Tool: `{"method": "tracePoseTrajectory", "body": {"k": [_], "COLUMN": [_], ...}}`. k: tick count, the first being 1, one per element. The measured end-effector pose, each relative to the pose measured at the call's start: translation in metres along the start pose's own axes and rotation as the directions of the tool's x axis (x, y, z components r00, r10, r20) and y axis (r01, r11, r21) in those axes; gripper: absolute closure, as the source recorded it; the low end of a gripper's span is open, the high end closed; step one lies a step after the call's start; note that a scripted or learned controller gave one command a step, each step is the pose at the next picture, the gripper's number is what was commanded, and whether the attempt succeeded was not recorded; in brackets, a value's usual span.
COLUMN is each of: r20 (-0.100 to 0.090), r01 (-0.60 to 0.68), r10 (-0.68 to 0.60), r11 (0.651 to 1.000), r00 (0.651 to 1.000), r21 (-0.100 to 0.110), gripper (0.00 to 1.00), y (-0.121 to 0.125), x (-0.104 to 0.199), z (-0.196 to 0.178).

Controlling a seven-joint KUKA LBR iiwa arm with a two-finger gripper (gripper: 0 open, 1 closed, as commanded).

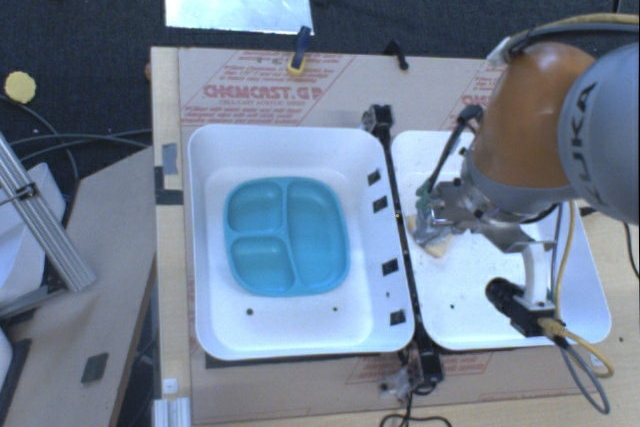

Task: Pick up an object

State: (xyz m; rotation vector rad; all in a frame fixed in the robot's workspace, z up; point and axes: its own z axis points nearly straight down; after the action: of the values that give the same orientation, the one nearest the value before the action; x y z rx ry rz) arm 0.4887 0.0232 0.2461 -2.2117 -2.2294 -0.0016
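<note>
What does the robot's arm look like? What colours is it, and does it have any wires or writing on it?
The arm is big and rounded, grey with a shiny orange band above the wrist. Black letters are printed on the grey shell. The end effector is a small metal part at the tip. A yellowish cable loops off a black part low down, and thin dark cables curve over the top.
</note>
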Motion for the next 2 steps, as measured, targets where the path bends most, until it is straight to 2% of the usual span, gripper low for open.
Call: {"method": "tracePoseTrajectory", "body": {"k": [1, 2], "r20": [-0.001, 0.001], "r01": [0.003, -0.002], "r10": [-0.003, 0.002], "r11": [1.0, 1.0], "r00": [1.0, 1.0], "r21": [-0.003, 0.001], "gripper": [1.0, 1.0], "y": [-0.002, 0.023], "x": [0.071, 0.099], "z": [-0.021, 0.028]}}
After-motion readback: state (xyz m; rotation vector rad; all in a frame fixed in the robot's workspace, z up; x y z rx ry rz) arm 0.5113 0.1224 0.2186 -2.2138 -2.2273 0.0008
